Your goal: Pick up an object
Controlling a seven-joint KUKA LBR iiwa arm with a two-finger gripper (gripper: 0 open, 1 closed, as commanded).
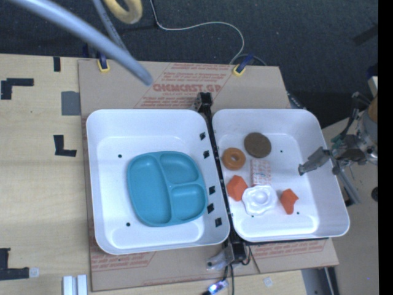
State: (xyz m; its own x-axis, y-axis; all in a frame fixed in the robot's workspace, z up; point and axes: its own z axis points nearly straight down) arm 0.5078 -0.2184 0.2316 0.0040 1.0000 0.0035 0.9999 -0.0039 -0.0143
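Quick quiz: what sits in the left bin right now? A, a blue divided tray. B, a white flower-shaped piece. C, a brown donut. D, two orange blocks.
A: the blue divided tray lies alone in the left bin, while the donut, orange blocks and white piece all lie in the right bin.

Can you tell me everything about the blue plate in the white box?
The blue plate is a light teal tray with rounded corners, and it looks like smooth plastic. Raised ridges split it into three compartments: one long one along its left side and two smaller ones on its right. Nothing lies in them. It rests flat, turned slightly askew, on the floor of the left bin, near the middle, away from the walls.
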